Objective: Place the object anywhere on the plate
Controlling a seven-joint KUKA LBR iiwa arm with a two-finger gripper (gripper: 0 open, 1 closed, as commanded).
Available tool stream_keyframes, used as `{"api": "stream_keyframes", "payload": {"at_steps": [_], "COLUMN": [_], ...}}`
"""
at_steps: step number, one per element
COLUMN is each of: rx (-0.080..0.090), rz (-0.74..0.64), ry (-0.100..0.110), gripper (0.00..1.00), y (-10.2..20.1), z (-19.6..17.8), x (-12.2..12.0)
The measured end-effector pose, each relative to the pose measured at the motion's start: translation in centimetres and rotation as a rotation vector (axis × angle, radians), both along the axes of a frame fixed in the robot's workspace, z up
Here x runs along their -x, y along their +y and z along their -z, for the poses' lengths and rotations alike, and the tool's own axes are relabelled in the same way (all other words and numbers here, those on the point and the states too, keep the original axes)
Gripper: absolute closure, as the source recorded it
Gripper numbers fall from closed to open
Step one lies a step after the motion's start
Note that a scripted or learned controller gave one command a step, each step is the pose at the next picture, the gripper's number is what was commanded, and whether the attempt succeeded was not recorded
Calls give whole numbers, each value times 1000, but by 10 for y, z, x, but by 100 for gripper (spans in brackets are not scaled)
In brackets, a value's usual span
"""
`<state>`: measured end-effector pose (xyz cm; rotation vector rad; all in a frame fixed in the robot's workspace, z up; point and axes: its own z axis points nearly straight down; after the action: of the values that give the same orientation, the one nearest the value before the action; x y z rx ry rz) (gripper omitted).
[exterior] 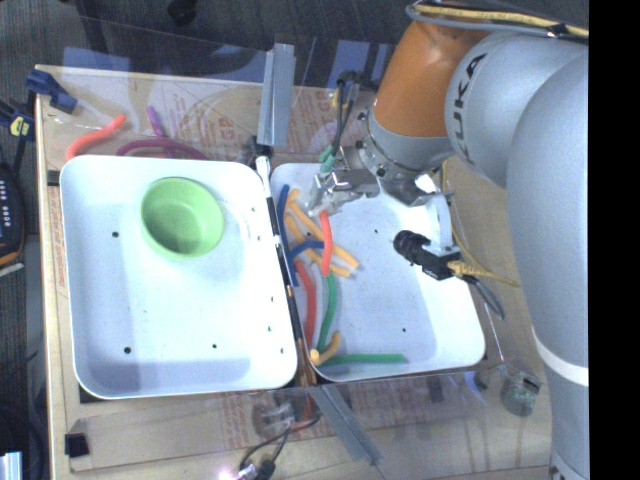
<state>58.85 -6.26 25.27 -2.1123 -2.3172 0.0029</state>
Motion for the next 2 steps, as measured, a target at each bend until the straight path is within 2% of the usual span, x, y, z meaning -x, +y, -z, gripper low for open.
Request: {"api": "stream_keyframes", "payload": {"at_steps": [1,2], "rx": [2,1], "rz": [-123,-160], "ry": [-3,-4], "gripper": [100,100], "y": [77,163], "z": [20,23], "x": [-22,-26]}}
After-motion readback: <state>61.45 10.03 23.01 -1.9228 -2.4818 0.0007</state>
